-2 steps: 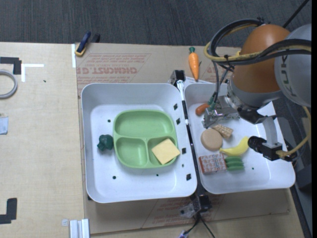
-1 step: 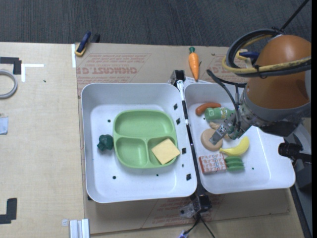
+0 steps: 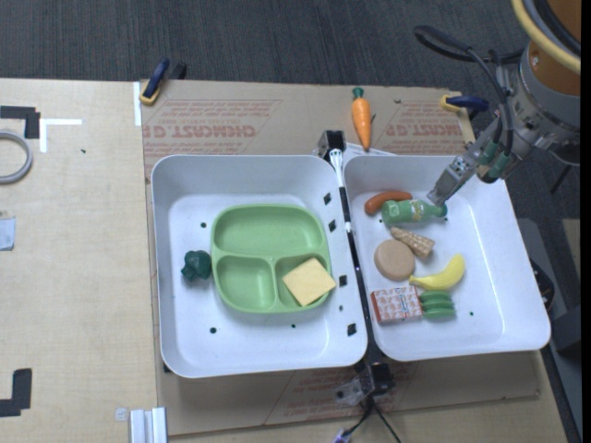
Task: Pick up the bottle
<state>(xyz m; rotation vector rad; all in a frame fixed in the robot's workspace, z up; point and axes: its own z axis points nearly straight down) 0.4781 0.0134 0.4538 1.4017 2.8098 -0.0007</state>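
The bottle (image 3: 413, 212) is green with a pale label and lies on its side in the far part of the right bin (image 3: 503, 247). My gripper (image 3: 440, 196) comes down at a slant from the upper right. Its tip is right at the bottle's right end, touching it or just above it. The bottle rests on the bin floor and is not lifted.
Around the bottle lie a red sausage (image 3: 388, 198), a waffle cone (image 3: 413, 241), a brown disc (image 3: 394, 260), a banana (image 3: 440, 273), a red carton (image 3: 395, 305) and a green vegetable (image 3: 439, 308). The left bin (image 3: 175, 330) holds a green divided plate (image 3: 271, 247), a yellow block (image 3: 307, 281) and broccoli (image 3: 195, 265). A carrot (image 3: 360, 118) lies behind the bins.
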